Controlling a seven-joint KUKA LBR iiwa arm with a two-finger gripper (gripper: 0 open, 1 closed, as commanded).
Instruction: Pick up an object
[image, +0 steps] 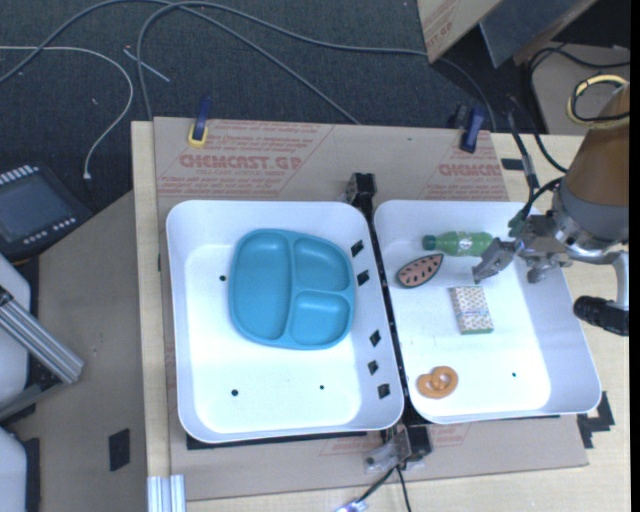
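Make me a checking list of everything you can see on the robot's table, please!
Surface: a bench topped with printed cardboard, bearing the left bin and the right bin side by side.
Job's things: in the right bin, a green bottle lying down, a brown leaf-shaped piece, a small speckled box and an orange pretzel-like ring.
Clutter: a blue divided plate in the left bin.
Grippers: the tool hangs over the right bin beside the bottle's end, holding nothing.
Cables: white ones on the dark floor, black ones near the arm.
Surroundings: two blue clamps on the far edge, a cardboard box beyond.
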